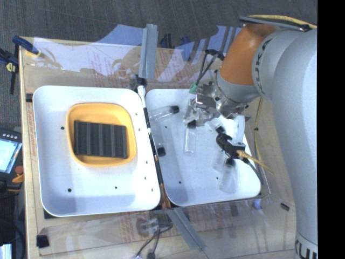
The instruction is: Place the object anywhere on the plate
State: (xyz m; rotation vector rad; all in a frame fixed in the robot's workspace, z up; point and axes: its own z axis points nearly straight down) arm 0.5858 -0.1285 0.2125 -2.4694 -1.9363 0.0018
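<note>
Clear tubes lie in right bin, plate in left. Likely light, stiff, slippery, fragile; I'd grip mid-length. My gripper hovers above; spread or pressed, can't tell.

Yellow plate in left bin

Dark grey ribbed floor across the far side. Pale wooden bench below it, lit evenly, with soft shadows on its near edge. Small lit screen at far left.
</note>
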